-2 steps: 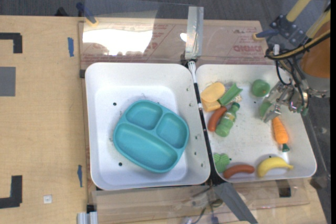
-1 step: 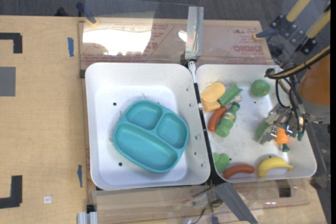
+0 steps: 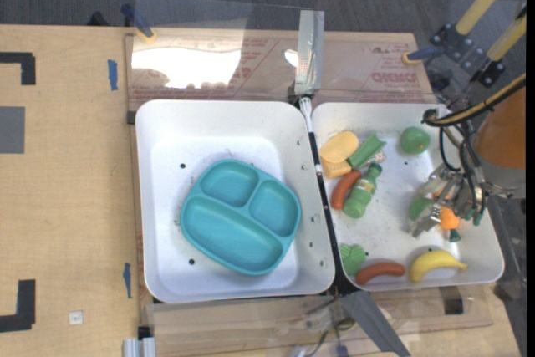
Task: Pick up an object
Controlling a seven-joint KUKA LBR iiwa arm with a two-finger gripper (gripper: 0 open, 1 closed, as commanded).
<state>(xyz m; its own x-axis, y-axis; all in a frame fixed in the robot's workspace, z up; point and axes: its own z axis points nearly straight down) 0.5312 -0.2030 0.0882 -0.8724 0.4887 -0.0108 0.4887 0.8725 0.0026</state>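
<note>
Claw low in right bin, over small orange thing; can't tell if open/closed. Banana nearby, teal plate in left bin.

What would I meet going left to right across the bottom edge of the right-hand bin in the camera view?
Green leafy vegetable → red sausage → yellow banana. All three lie on the floor of the right bin, along its near wall.

Glossy plastic teal tray w/ matt white bins, raw wood bench.
</note>
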